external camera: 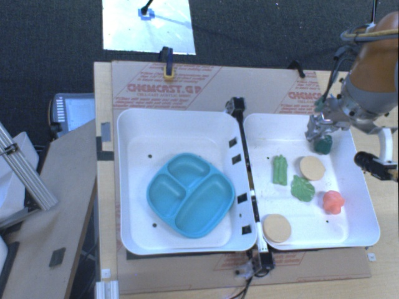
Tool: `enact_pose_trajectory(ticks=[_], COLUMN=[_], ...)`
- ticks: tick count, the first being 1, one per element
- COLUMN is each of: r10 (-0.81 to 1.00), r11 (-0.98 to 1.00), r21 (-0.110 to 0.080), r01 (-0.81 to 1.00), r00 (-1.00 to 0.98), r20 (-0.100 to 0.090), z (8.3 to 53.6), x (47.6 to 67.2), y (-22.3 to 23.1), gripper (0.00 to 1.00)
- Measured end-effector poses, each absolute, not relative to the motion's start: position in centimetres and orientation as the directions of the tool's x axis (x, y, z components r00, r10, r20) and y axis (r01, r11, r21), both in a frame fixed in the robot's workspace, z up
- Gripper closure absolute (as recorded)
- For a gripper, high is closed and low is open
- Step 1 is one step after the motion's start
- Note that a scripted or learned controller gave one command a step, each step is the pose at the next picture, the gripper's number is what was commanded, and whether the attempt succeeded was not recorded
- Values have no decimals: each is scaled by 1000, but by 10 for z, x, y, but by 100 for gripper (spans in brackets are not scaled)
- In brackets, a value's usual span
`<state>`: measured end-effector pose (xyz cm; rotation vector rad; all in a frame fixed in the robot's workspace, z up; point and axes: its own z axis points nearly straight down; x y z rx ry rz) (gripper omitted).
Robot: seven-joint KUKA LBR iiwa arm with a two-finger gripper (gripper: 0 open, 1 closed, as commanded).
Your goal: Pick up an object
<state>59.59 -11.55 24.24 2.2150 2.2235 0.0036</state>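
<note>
While the grey arm with its orange band (377, 61) reaches in from the right, I see its jaws (321, 132) low over the far corner of the right white bin (358, 229), touching a small dark green object (323, 145); whether they are wide or narrow I cannot tell. Nearby lie a tan round disc (312, 167), a green ridged piece (279, 169), a leafy green lump (303, 189), a pink-red rounded toy (333, 202) and a second tan disc (277, 228). My left white bin (134, 167) carries a blue divided plastic plate (190, 194). Both bins sit on a cardboard sheet (206, 83) atop the table, dark carpet (50, 23) beyond.
</note>
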Motion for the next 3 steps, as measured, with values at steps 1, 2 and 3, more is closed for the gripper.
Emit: enact_pose_trajectory(ticks=[1,2,3], r10=[1000,1000,1000], r11=[4,7,8], r21=[5,-1,0], r01=[1000,1000,1000], r00=[-4,-7,-8], r20=[-1,1,1], z=[281,260,255], x=[597,578,567], y=[-116,-67,-25], gripper=[100,100,100])
